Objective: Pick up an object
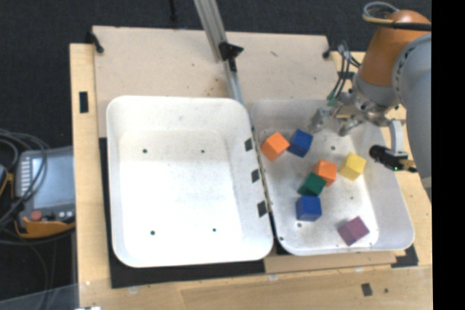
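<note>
Blocks lie scattered in the right bin [396, 218]: orange block [275, 145], blue block [301, 142], yellow block [353, 166]. Tool [336, 120] hovers above the bin's upper edge, right of frame; its state cannot be told.

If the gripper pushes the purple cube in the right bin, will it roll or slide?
The purple cube has flat faces, so it would probably slide, not roll. It looks rigid and likely light. It lies near the right bin wall, which may stop it.
</note>
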